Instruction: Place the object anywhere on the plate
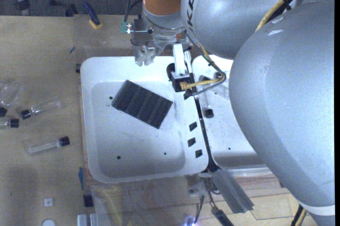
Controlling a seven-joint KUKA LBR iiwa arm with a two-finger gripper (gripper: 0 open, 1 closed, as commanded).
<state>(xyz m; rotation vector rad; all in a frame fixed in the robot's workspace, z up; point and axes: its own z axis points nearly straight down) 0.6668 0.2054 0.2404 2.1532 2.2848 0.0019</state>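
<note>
A dark ribbed rectangular plate (142, 104) lies flat and turned at an angle in the left white bin (101, 161), toward its back half. My gripper (145, 54) hangs over the back rim of that bin, just above and behind the plate's far corner, apart from it. I see nothing clearly held at the gripper. A small dark object (208, 112) rests in the right bin (234, 140), close to the divider. The grey arm hides much of the right bin.
Several small clear vials with black caps (48, 144) lie on the wooden bench left of the bins. A blue clamp (94, 20) sits at the back. Small black squares (191, 141) mark the rim between the bins. A cable (202, 81) loops off the wrist.
</note>
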